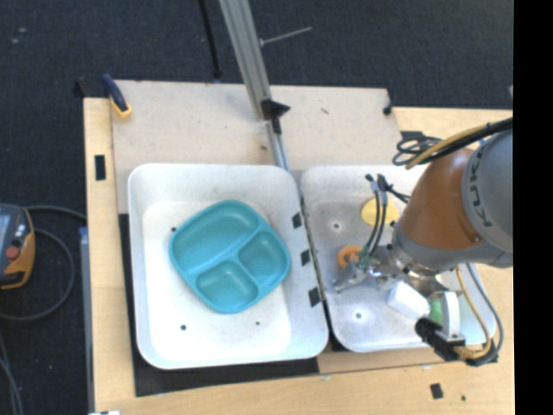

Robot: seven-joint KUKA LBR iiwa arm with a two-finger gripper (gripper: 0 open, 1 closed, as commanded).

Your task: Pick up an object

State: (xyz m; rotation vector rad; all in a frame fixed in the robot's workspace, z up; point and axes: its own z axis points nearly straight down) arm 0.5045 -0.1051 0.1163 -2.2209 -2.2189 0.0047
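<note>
Low over the floor of the right shallow white bin (pixel 333 197) sits the two-finger gripper (pixel 346 279), reaching in from the grey arm with its orange band (pixel 441 210). From this angle it cannot be told whether the gripper is open or closed, and nothing can be seen in its grasp. Just beside it, on the far side, lies a small orange object (pixel 348 255), so close that touching or apart cannot be made out. Further back in the same bin rests a rounded yellow object (pixel 378 213), partly hidden by dark cables and the arm. The left shallow white bin (pixel 164 197) holds a teal plastic plate with three compartments (pixel 229 255), lying flat near its middle, well apart from the gripper. Both bins stand side by side on the pale wooden bench (pixel 190 128), where black-handled scissors (pixel 415 147) lie behind the right bin.
</note>
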